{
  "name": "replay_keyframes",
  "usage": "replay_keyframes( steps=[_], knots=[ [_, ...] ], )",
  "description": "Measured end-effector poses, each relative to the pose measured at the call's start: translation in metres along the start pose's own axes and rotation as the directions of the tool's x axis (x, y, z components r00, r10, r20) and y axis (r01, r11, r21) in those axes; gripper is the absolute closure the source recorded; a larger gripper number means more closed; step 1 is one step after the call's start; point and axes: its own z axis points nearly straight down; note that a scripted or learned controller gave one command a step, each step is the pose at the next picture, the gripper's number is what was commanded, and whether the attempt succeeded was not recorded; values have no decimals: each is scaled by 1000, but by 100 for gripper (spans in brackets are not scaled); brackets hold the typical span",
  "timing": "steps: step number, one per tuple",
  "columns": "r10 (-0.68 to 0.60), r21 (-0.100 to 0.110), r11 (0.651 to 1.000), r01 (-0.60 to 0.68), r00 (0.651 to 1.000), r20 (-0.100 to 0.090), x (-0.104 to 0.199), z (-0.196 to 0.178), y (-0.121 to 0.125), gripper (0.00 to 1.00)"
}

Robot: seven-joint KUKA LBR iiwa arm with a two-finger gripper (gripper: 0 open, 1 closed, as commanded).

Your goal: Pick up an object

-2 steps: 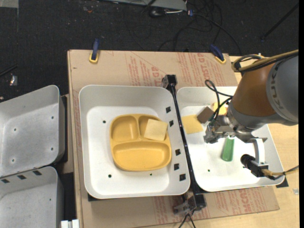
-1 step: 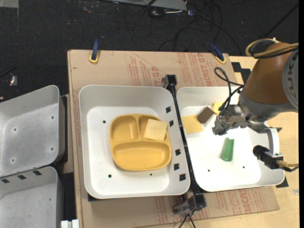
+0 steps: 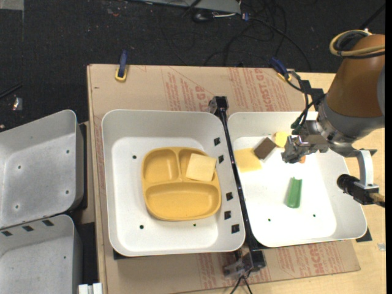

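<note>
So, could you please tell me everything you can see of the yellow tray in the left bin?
The tray is a yellow, rounded-square plate that looks like plastic, split into three compartments: two small ones at the back and one wide one at the front. It lies flat, right way up, on the floor of the left bin, roughly in the middle. A pale block rests in its back right compartment, overlapping the rim.

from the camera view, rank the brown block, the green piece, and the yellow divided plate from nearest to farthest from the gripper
Measured from the gripper in the right bin:
1. Brown block, just to its left in the camera view, same bin.
2. Green piece, below it in the view, lying in the right bin.
3. Yellow divided plate, far to the left, in the left bin.
</note>
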Motion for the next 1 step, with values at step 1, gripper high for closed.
replay_keyframes(
  steps=[1],
  knots=[
    [0, 0, 1000, 0, 1000, 0, 0, -38, 1, 100]
  ],
)
